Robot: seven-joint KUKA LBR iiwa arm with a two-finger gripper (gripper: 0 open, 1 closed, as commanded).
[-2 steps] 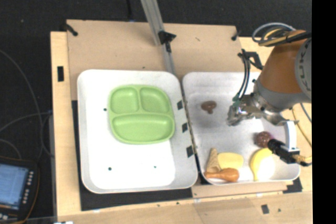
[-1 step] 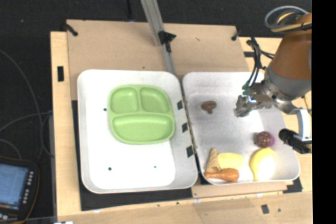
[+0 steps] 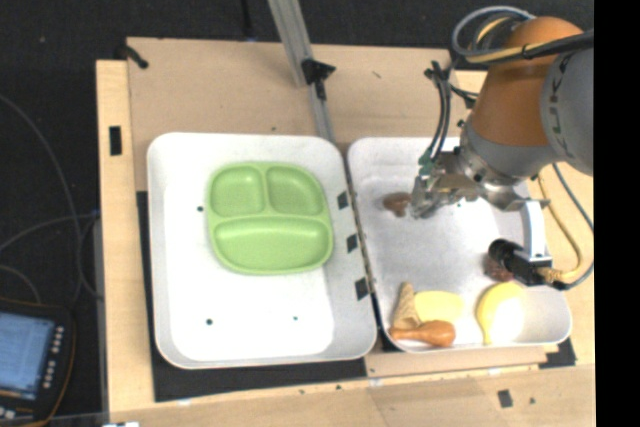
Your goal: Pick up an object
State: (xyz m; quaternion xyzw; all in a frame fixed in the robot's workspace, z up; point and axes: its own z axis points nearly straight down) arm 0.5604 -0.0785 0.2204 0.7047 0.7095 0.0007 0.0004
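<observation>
My gripper [image 3: 424, 200] hangs low over the back part of the right bin [image 3: 450, 260], fingers pointing down. A small brown object [image 3: 396, 204] lies on the bin floor just left of the fingertips, touching or nearly touching them. Whether it sits between the fingers is hidden. Along the bin's front edge lie an orange and tan toy piece [image 3: 420, 325], a pale yellow flat piece [image 3: 440, 305] and a yellow rounded object [image 3: 503, 312]. A dark brown object [image 3: 500, 262] rests at the right side.
The left bin [image 3: 180, 315] holds a green divided plate [image 3: 270, 218]. A slanted metal pole [image 3: 285, 5] rises behind the bins. The arm's orange band [image 3: 520, 45] and cables stand over the right bin's back corner.
</observation>
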